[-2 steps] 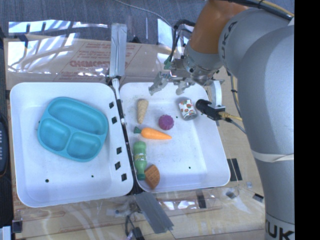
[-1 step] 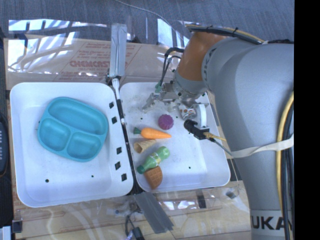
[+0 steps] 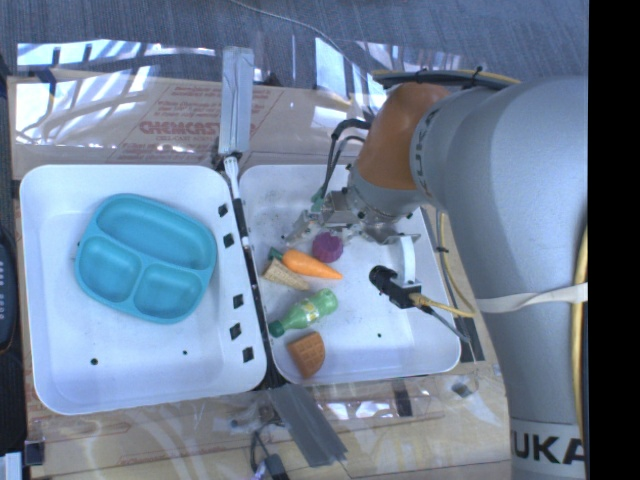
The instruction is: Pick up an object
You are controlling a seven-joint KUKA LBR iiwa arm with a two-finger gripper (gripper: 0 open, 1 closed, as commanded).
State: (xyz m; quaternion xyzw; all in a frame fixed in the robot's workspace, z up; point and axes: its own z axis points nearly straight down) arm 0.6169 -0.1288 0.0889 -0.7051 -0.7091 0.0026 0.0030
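The arm [image 3: 500, 198] looms over the right bin [image 3: 430, 353], its gripper [image 3: 335, 223], grip state unclear, above the purple ball [image 3: 327, 247], likely light, smooth, best pinched across its middle.

Tabletop [image 3: 130, 118] of brown cardboard-like sheet with red lettering, bearing two shallow white plastic bins side by side, left bin [image 3: 50, 368] and right bin [image 3: 420, 353] touching along a shared edge, grey metal strip [image 3: 236, 98] lying behind their junction
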